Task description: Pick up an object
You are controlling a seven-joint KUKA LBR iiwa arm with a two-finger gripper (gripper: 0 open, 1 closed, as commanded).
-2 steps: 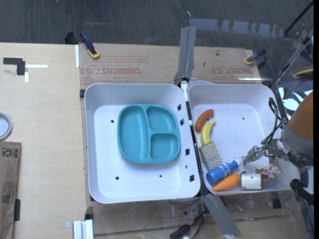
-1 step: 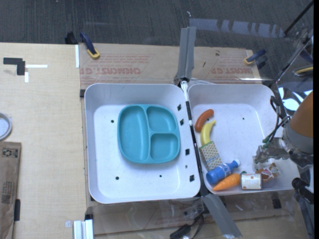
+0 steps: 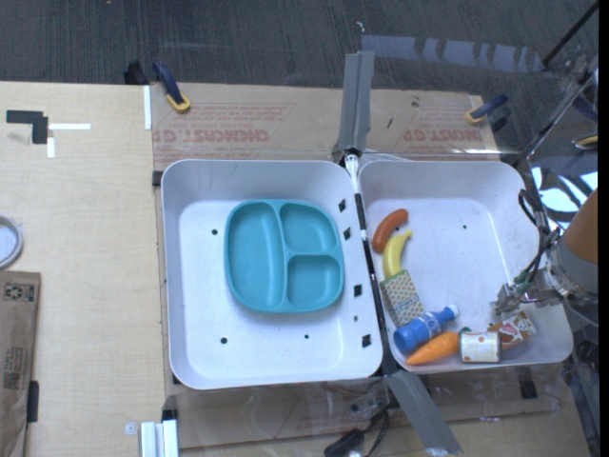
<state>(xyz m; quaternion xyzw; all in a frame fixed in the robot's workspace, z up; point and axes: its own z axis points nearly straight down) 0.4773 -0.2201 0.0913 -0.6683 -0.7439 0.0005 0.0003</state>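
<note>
The right bin (image 3: pixel 447 184) holds several small items along its left and front sides. An orange-red sausage (image 3: pixel 389 227) lies above a yellow banana (image 3: pixel 396 252). Below them are a patterned packet (image 3: pixel 403 296), a blue bottle with a white cap (image 3: pixel 424 327), an orange carrot (image 3: pixel 432 348), a white can on its side (image 3: pixel 479 347) and a red-and-white packet (image 3: pixel 514 332). My gripper (image 3: pixel 507 299) hangs low at the bin's right side, just above the red-and-white packet and the can. Nothing is seen held in it.
A teal divided plate (image 3: pixel 284 255) lies in the left bin (image 3: pixel 186 274). The grey arm (image 3: pixel 582 255) comes in over the right bin's right wall. Blue-and-yellow clamps (image 3: pixel 171 88) and a cardboard sheet (image 3: pixel 238 127) sit behind the bins.
</note>
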